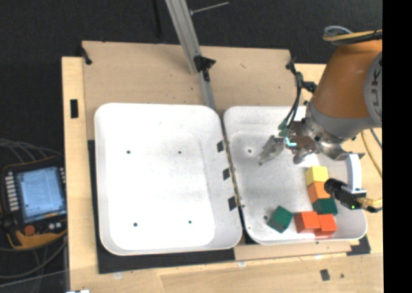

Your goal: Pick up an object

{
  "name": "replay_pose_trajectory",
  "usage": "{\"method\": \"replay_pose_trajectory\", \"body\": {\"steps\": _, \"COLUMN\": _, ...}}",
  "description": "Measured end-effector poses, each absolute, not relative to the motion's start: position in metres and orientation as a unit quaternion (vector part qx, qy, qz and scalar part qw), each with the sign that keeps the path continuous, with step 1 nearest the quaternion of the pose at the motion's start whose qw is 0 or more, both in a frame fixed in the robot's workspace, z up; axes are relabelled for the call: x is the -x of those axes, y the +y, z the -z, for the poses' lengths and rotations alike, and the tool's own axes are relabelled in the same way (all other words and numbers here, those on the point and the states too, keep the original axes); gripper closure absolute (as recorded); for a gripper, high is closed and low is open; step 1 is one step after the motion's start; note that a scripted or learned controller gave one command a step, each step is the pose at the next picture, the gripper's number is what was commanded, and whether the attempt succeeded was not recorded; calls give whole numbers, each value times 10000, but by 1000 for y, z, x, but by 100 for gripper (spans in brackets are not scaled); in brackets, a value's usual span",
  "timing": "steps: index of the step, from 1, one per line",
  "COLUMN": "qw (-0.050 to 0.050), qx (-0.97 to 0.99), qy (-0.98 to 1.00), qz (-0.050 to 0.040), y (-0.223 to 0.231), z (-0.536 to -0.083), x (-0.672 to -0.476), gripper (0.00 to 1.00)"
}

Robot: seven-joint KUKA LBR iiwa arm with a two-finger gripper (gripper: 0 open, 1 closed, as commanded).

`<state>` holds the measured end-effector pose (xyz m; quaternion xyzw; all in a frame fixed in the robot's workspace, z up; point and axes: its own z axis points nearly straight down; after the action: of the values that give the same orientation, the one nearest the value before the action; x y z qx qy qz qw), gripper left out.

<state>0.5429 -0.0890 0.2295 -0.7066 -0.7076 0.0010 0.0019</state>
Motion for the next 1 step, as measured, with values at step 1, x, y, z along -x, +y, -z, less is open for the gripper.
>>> {"method": "replay_pose_trajectory", "body": {"steps": 1, "qw": -4, "qx": 7078, "qy": -7064, "qz": 7, "y": -89, "z": -232, "x": -544, "gripper": 0}}
